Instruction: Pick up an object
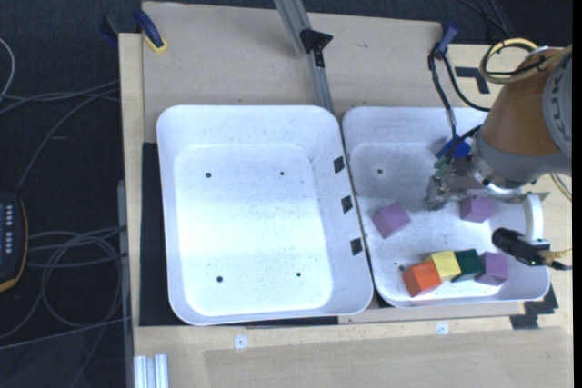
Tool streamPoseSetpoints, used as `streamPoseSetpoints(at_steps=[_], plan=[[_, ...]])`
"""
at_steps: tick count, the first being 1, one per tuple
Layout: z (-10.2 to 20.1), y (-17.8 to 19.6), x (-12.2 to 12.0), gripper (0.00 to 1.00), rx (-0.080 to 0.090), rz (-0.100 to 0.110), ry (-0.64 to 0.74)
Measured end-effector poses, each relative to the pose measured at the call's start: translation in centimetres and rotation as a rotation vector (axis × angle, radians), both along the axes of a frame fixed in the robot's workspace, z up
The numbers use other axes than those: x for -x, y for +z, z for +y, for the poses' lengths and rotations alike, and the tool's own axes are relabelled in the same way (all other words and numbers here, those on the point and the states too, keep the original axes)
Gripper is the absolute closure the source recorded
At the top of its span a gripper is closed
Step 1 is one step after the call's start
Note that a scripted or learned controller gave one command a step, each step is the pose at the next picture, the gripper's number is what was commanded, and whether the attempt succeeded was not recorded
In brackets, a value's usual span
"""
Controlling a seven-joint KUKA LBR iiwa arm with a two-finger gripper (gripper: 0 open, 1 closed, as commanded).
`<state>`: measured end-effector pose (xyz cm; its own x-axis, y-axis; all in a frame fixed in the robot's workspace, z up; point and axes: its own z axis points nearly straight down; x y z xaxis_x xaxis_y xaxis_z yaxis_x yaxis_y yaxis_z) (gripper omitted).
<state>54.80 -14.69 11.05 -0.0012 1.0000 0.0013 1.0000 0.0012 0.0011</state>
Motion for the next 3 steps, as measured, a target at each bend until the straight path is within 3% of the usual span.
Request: streamPoseSetpoints(at_steps=[3], plan=[[-0.2, 14.8, 0.3, 1.00, 0.003, -0.007, 0.001]])
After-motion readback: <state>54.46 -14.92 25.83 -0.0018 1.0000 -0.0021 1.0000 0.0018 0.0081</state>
